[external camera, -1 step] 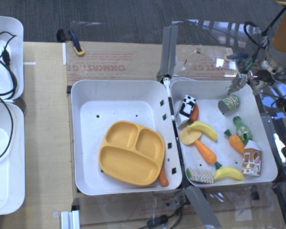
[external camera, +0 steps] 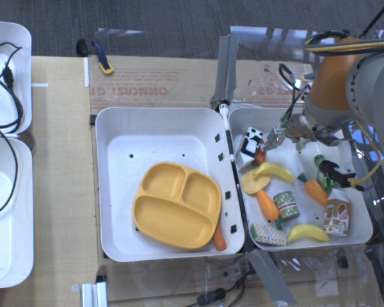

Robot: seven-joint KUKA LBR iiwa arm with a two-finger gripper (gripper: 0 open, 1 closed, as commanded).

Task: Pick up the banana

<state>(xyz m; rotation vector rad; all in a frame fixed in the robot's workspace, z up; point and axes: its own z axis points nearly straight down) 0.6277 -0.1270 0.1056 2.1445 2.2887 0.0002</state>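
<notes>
Two yellow bananas lie in the right bin (external camera: pixel 365 232). One banana (external camera: pixel 276 171) sits near the bin's middle left, curved, beside a pale fruit slice (external camera: pixel 253 183). The other banana (external camera: pixel 307 233) lies at the front, near a juice carton (external camera: pixel 336 216). My gripper (external camera: pixel 273 139) hangs over the back left part of the right bin, just above and behind the middle banana, next to a black and white cube (external camera: pixel 251 142). Nothing shows in its grasp. The grey arm with its orange band (external camera: pixel 333 75) reaches in from the right.
The right bin also holds two carrots (external camera: pixel 267 204) (external camera: pixel 316 191), a green can (external camera: pixel 286 205), a green bottle (external camera: pixel 324 166) and a patterned pouch (external camera: pixel 269 235). The left bin (external camera: pixel 115 171) bears a yellow divided plate (external camera: pixel 177 203) and a small carrot (external camera: pixel 219 239).
</notes>
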